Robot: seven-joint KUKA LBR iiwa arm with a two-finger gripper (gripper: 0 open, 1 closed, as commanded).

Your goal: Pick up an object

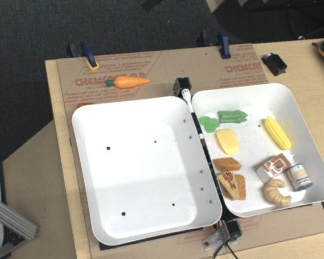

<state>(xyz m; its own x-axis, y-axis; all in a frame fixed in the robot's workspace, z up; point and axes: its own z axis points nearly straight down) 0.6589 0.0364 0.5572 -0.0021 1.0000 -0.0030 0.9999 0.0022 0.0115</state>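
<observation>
The toy corn cob (277, 132), at three o'clock in the right bin (298, 98), lies apart from its neighbours, so it seems the easiest pick. Descend straight, closing across its narrow width. The gripper's state I cannot tell.

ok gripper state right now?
Gripper: cannot be told from this frame. The toy food sits in the right bin, with a carrot on the bench.

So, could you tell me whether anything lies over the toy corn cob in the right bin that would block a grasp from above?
Nothing visible does. The corn cob lies flat and uncovered near the far right of the right bin, apart from the green vegetable and the yellow piece to its left and the small carton and can nearer the camera.
</observation>
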